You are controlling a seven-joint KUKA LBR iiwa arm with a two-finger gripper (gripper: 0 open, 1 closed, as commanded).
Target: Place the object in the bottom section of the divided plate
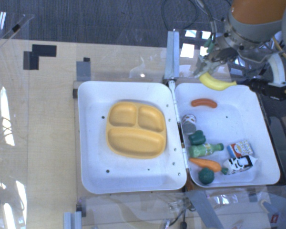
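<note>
just under the gripper (210, 69) fingers hangs the banana (216, 82), and you can see them pinched on its top end. you are in the carry step. next, swing it left, over the yellow plate (136, 129), to the big bottom section (135, 143).

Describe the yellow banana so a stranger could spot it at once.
Find the right white bin, full of small toy foods. At its far edge, just under the gripper, is the banana. It is the only yellow, curved piece; the nearest item, a sausage, is red and lies lower.
</note>
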